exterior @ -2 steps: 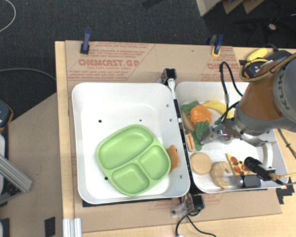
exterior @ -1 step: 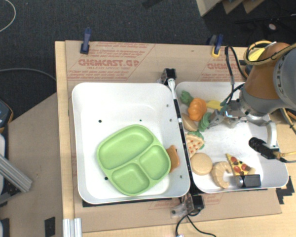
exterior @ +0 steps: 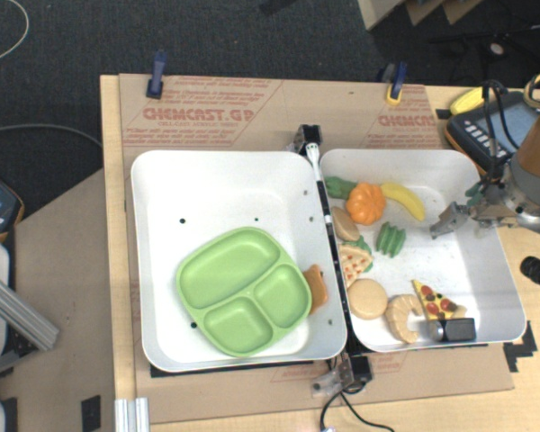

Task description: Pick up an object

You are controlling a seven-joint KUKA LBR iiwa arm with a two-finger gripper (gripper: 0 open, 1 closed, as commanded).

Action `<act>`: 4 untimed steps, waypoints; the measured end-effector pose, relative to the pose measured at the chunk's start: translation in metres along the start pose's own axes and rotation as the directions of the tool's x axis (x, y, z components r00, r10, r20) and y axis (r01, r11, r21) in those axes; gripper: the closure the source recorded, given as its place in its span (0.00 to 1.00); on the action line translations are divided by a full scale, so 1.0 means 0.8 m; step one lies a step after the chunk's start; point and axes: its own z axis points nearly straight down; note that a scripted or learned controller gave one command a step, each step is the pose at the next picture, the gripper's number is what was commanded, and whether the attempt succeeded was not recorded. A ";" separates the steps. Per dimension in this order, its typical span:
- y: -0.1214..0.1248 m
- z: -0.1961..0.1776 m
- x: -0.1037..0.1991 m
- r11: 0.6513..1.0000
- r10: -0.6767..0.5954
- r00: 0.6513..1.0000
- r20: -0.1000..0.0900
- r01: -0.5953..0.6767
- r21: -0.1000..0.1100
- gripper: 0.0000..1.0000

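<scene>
the tool (exterior: pixel 450 219) hangs over the right bin (exterior: pixel 486 277), near its right wall, with its two fingers spread apart and nothing between them. the toy food sits along that bin's left and lower parts: an orange pumpkin (exterior: pixel 365 202) close beside a yellow banana (exterior: pixel 405 200), a green piece (exterior: pixel 339 187) up by the divider, and green beans (exterior: pixel 391 239) a little below. lower down lie a waffle-like piece (exterior: pixel 354 261), a round cookie (exterior: pixel 368 298), a pizza slice (exterior: pixel 435 301) and a dark block (exterior: pixel 457 329), which might be a small box, it's hard to tell. the banana is the nearest thing to the tool, though apart from it. in the left bin (exterior: pixel 162 187) a green divided plate (exterior: pixel 243 289) rests, with a brownish piece (exterior: pixel 317 286) just beside its right edge. both bins stand on the worktop (exterior: pixel 252 106).
</scene>
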 end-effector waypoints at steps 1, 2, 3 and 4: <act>0.057 0.077 0.054 1.000 -0.011 1.000 -0.005 0.011 0.001 0.00; 0.117 0.074 0.020 1.000 -0.008 1.000 -0.002 0.008 0.000 0.00; 0.142 0.074 0.104 1.000 -0.012 1.000 -0.005 0.012 0.003 0.00; 0.140 0.073 0.155 1.000 -0.010 1.000 -0.004 0.010 0.008 0.00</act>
